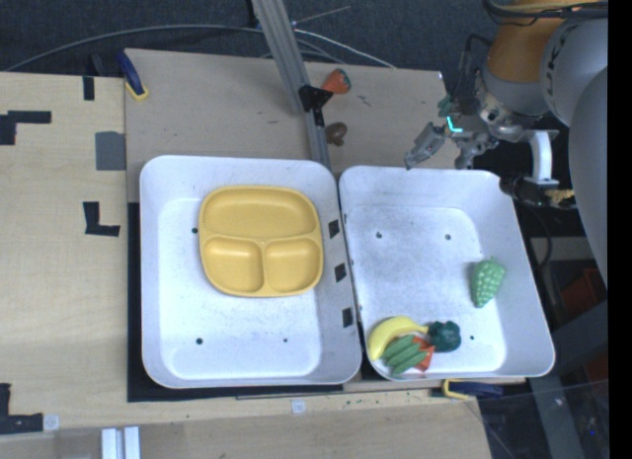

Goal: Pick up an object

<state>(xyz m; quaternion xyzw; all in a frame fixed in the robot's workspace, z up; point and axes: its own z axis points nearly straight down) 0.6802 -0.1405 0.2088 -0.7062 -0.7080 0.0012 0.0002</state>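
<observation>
Your hand hovers spread wide, holding nothing, above the right bin's far rim. The toy grapes lie alone near its right wall; lower straight onto them, avoiding the crowded banana corner.

- A bumpy, light green plastic bunch of grapes lies in the right bin, close to its right wall, apart from the other toys.
- A curved yellow plastic banana lies at the right bin's near edge.
- Green pods with a red piece touch the banana.
- A dark green broccoli-like toy lies just beside them.
</observation>
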